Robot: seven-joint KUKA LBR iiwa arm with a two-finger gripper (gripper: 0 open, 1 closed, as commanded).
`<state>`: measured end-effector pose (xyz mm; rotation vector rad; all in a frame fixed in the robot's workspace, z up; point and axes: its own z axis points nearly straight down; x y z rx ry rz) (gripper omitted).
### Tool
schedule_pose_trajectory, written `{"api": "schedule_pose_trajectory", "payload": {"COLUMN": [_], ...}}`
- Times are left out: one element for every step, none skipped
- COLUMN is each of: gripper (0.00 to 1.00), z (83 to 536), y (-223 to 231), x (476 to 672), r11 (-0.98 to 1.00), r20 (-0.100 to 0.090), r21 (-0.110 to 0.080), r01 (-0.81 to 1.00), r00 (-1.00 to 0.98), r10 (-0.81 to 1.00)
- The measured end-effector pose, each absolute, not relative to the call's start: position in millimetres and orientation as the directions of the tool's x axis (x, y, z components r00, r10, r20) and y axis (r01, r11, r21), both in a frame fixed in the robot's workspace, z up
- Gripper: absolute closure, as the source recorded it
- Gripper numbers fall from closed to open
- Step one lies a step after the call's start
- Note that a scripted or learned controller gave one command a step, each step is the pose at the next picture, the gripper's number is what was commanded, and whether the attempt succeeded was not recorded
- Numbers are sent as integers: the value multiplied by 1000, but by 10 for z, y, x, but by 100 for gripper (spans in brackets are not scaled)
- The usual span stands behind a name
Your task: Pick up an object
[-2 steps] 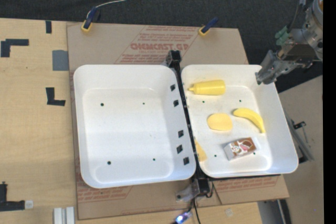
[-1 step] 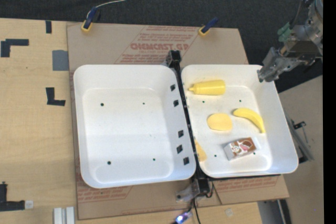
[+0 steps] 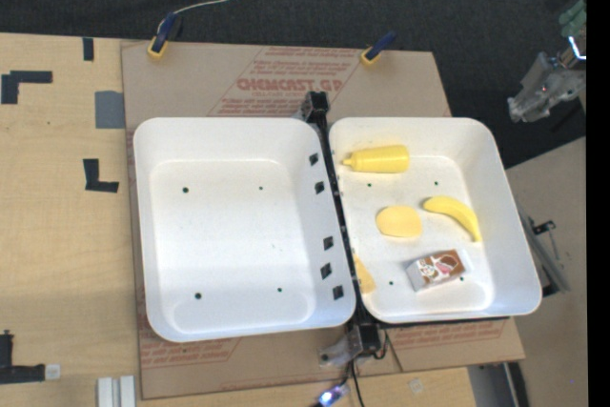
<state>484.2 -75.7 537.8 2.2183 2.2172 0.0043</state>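
The right bin [image 3: 481,140] served as the reference point. Inside it lay a yellow mustard bottle [image 3: 377,159] on its side near the far wall, a yellow lemon-shaped piece [image 3: 399,222] at the middle, a banana [image 3: 454,215] just beside that piece toward the arm's side, and a small printed carton [image 3: 437,269] nearer the front wall. A further yellow item [image 3: 363,275] sat against the bin's inner wall, partly hidden. The left bin [image 3: 152,205] adjoined it. The gripper [image 3: 545,91] hung well apart from the bin, beyond its far corner on the arm's side, over dark floor; whether its claw was spread or pressed together could not be told, the picture being too blurred there
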Motion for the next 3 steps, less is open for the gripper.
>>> {"api": "schedule_pose_trajectory", "payload": {"gripper": [100,100,100], "z": [5443,5542,5638], "y": [-744,-743,-740], "x": [4849,4856,4864], "r11": [1,2,2], "r20": [-2,-3,-3], "r21": [0,-1,-1], "r01": [1000,1000,1000], "r00": [-1,-2,-2], "r10": [1000,1000,1000]}}
